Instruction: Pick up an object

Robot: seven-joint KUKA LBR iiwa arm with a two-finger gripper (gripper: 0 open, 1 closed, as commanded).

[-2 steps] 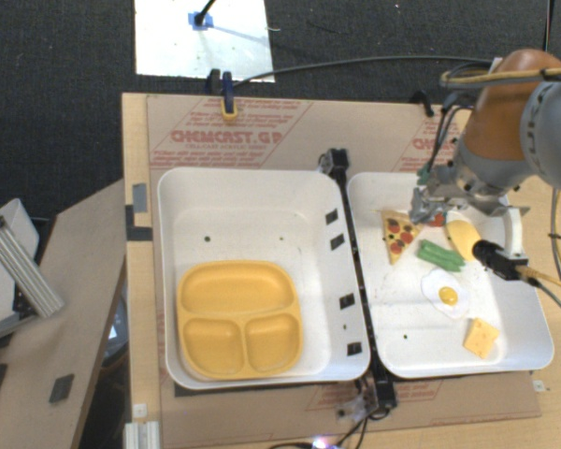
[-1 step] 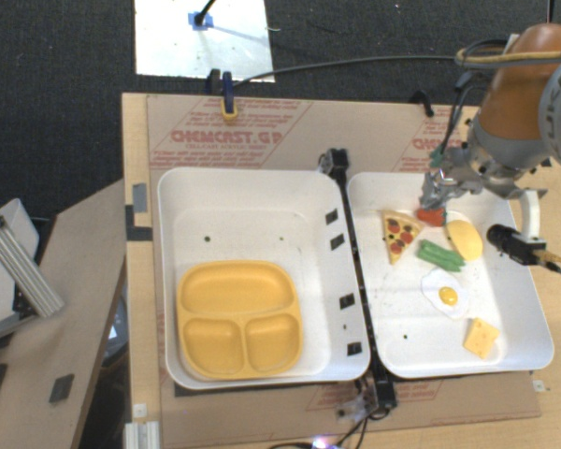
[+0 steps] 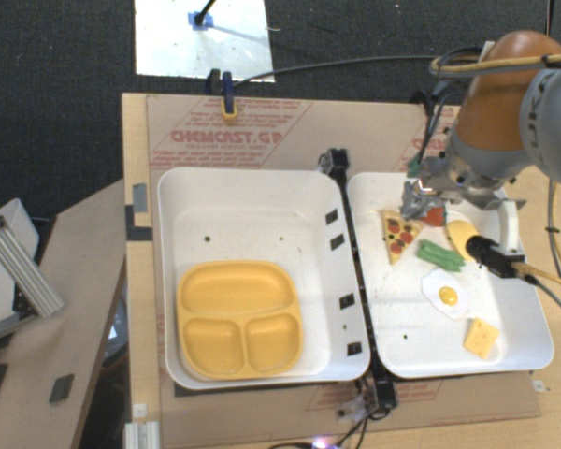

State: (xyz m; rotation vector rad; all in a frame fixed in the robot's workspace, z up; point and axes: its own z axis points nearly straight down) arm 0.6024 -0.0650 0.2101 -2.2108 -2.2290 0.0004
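**A:** Status on the pick?

**B:** Not done, by my read. The gripper (image 3: 419, 197) is low over the upper left part of the right bin (image 3: 542, 349), right at the top corner of the pizza slice (image 3: 398, 235). The grey wrist covers the tips, so I cannot tell if it is released or clenched. Nothing visibly held.

**A:** Where are the candidates?

**B:** All in the right bin. Pizza slice lies flat just under the gripper. A red piece (image 3: 435, 217) sits beside it, partly tucked under the wrist. Yellow banana-like piece (image 3: 460, 236) and a green piece (image 3: 441, 254) are just right of the pizza. Fried egg (image 3: 447, 296) lower down, cheese wedge (image 3: 481, 338) near the bottom right corner.

**A:** Left bin?

**B:** Only the yellow divided tray (image 3: 239, 318), lower half of the left bin (image 3: 252, 190). Well apart from the arm.

**A:** So what's left?

**B:** Basically everything that counts: a confirmed grasp and a lift. Likely target is the pizza slice or the red piece, given the position. Pizza is flat against the floor, so I'd expect a hard pinch.
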